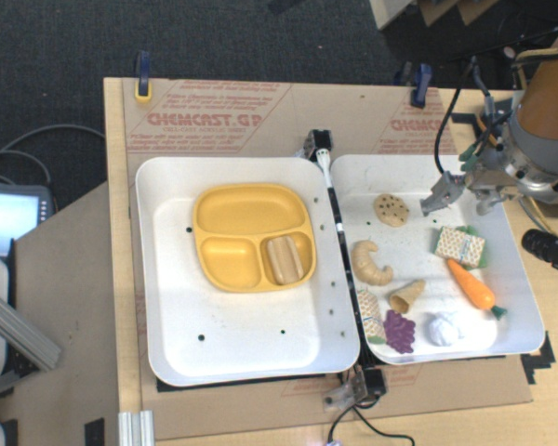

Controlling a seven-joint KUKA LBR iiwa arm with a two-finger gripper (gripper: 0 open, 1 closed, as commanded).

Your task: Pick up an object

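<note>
pincer (458, 193) of the grey arm hangs over the upper right of the right bin (511, 337), its dark fingers reaching toward the left of the frame; whether they are spread or pressed together cannot be told from this slant, and nothing shows between them.

toy food lies scattered in that bin. nearest is a checked cracker (459, 245), just below the pincer and slightly right, sitting flat with its corners a little skewed to the bin walls. a round cookie (390, 209) lies to the pincer's left at almost the same height in the frame, with no long axis to speak of. a carrot (473, 286) rests just below the cracker, its long axis running from upper left to lower right, green stem end at the lower right. further toward the lower left are a croissant (372, 263), curved and lying roughly up and down the frame, a cone (407, 295), a bunch of purple grapes (399, 331) and a white ball (441, 329).

left bin (167, 277) holds a yellow divided plate (251, 214) with a bread roll (282, 258) in its lower right compartment, well apart from the arm.

judging by position, the cracker or the cookie is the likeliest pick; no object has yet been lifted off the tabletop.
</note>
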